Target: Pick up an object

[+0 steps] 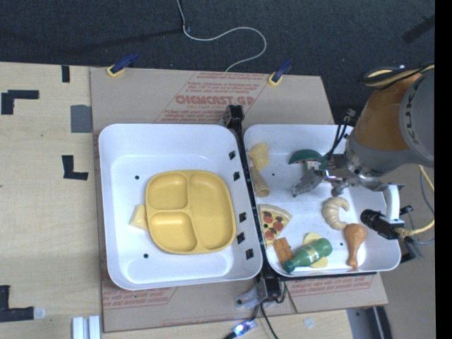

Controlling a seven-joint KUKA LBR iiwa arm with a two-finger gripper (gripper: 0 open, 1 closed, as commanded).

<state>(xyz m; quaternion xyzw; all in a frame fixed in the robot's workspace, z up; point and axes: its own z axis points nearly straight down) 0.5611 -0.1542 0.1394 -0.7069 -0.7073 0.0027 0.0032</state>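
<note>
The right bin (pixel 374 136) holds several toy foods. Along its left side lie a pale yellow piece (pixel 258 156) and a pizza slice (pixel 274 219). A green bottle (pixel 308 253) and an orange-brown block (pixel 282 248) sit at the front. A croissant (pixel 335 210) and a chicken drumstick (pixel 355 242) lie to the right, and a dark green piece (pixel 305 156) lies toward the back. My gripper (pixel 321 188) hangs low over the bin's middle, between the green piece and the croissant. It is open, with only bare bin floor between its fingers.
The left bin (pixel 116 147) holds a yellow divided plate (pixel 189 212) with a pale yellow piece (pixel 137 217) sticking out at its left. Black clips run along the wall between the bins (pixel 244 189). The arm's body (pixel 388 129) covers the right bin's far right corner.
</note>
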